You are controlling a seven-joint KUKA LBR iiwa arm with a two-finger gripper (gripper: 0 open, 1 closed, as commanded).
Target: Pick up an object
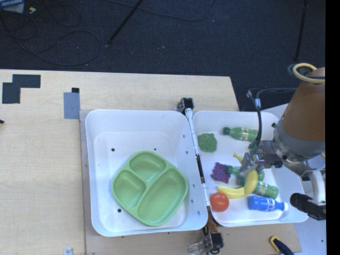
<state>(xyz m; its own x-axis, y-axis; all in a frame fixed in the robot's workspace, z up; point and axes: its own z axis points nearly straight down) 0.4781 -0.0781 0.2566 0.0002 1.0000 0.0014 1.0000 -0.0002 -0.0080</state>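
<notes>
Camera view: gripper (247, 166), grip state unclear, over two bananas (241, 187), two green bottles (241, 134).

Setting: robotics laboratory. Indicated by a pale wooden bench (42, 158) fitted with two white bins (95, 142), black cables (58, 36) trailed over dark carpet (175, 31), and taped markers (20, 86).

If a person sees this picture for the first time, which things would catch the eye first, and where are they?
Probably the large green divided plate, lying alone in the left bin. Next, the heap of bright toy food in the right bin: a yellow banana, a red tomato, purple grapes and a blue bottle. The gripper reaches in from the right, low over the heap.
</notes>
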